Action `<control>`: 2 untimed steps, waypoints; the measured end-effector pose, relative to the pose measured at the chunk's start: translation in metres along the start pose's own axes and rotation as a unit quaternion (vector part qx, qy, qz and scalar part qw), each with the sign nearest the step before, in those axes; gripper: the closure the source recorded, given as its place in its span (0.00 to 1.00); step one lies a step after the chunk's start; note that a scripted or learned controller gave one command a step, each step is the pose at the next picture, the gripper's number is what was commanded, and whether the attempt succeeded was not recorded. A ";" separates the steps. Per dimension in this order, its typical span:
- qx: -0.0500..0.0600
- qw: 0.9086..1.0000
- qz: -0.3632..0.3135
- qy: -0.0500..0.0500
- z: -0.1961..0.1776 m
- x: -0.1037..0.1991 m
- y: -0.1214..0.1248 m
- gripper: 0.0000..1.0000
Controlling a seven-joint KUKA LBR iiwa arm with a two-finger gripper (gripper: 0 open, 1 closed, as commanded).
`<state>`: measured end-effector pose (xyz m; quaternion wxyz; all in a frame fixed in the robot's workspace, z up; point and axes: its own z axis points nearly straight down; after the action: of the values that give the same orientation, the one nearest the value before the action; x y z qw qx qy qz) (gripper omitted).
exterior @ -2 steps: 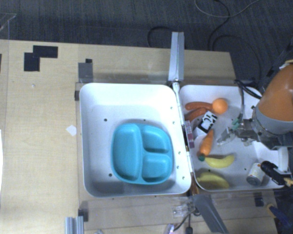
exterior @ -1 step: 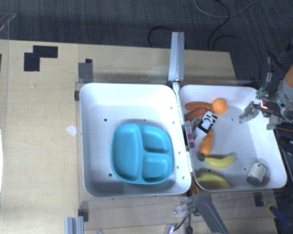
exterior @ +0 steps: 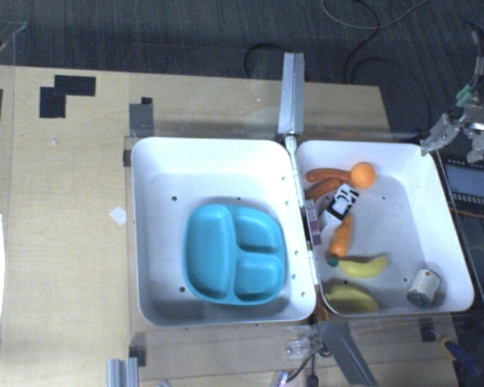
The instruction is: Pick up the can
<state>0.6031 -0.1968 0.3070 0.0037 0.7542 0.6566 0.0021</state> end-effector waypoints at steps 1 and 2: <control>0.000 0.999 0.033 0.000 -0.046 0.024 0.010 0.00; 0.003 0.988 0.157 0.000 0.072 0.003 -0.011 0.00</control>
<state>0.5930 -0.1922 0.2346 0.0015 0.8478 0.5304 0.0006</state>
